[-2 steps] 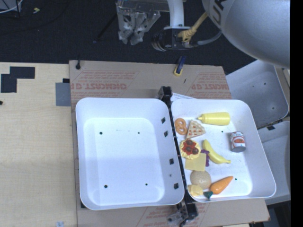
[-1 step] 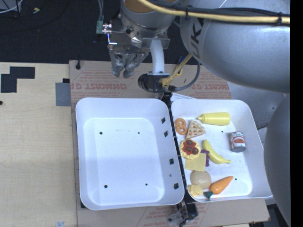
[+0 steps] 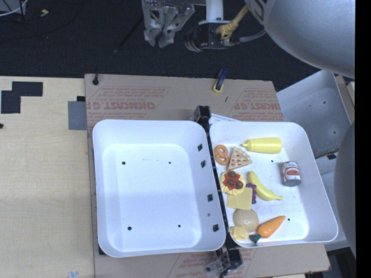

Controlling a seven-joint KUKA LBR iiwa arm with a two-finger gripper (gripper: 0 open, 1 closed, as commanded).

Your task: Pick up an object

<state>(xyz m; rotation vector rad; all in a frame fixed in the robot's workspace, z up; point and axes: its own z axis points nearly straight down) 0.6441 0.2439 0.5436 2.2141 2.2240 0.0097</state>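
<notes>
The right bin [image 3: 313, 155] holds several toy foods: a yellow mustard bottle [image 3: 264, 145], a pretzel [image 3: 221, 153], a waffle wedge [image 3: 239, 158], a small can [image 3: 291, 173], a banana [image 3: 264, 188], a red-topped round piece [image 3: 233, 180], a yellow cheese slab [image 3: 239, 200], a beige ball [image 3: 246, 218] and an orange carrot [image 3: 271, 226]. My gripper [image 3: 163, 35] hangs high at the top of the view, beyond the far edge of the bins and well away from the toys. It is open, with nothing between its fingers.
The left bin [image 3: 104, 155] sits beside the right one, joined by a black divider [image 3: 211, 178]. Both rest on a cardboard sheet [image 3: 151, 97]. A blue and yellow clip [image 3: 219, 81] lies on the cardboard behind the bins. The grey arm [image 3: 307, 22] crosses the upper right.
</notes>
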